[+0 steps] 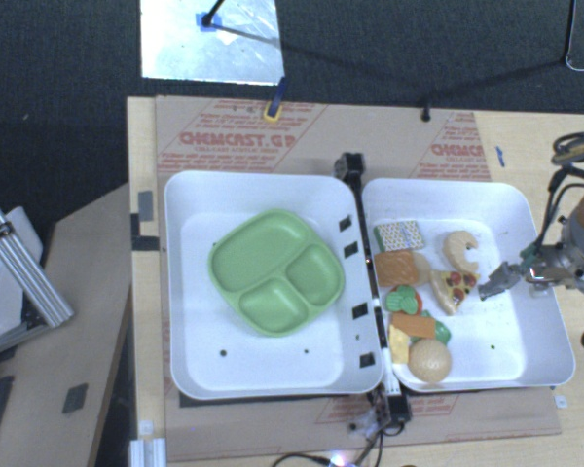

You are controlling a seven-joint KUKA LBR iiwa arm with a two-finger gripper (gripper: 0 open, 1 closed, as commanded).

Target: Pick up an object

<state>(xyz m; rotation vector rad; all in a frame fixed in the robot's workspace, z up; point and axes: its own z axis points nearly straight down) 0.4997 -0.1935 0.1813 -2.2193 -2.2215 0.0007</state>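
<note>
my fingers (494, 282) hang low over the right bin (506, 358), holding nothing; how wide they part i cannot tell; the pizza slice (452, 288) lies just beside them, among toy foods.

a dark blue-black carpeted floor (58, 76) is spreading around the counter (141, 290), and a shiny silver sheet (209, 27) is lying on it at the top, catching the light, with a thin black cable (370, 71) running across the floor to the right. brown cardboard (243, 134) with red lettering is covering the counter top, a yellow clip (273, 113) sitting at its far edge. at the left edge, aluminium rails (15, 261) are slanting down beside a pale lower surface (78, 339).
</note>
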